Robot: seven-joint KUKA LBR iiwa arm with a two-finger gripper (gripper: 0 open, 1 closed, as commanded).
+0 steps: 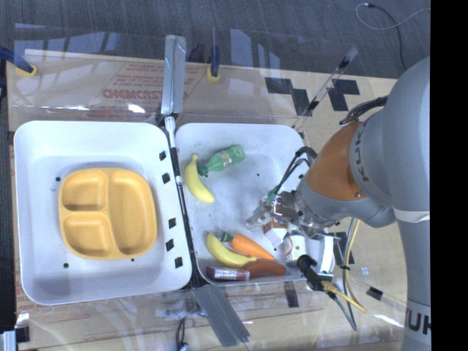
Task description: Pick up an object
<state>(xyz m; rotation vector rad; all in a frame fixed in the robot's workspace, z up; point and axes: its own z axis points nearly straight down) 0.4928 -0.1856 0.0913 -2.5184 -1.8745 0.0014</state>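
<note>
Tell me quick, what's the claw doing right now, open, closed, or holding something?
Claw: low over the right bin, near the carrot; whether it is open, closed or holding anything cannot be told from this view.

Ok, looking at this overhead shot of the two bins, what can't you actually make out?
- Gripper: blurred among cables in the camera view; open or shut is unreadable.
- Right bin: its right wall sits behind the arm.
- Dark red object by the near wall: too small to identify.
- Green bottle: label too small to read.
</note>
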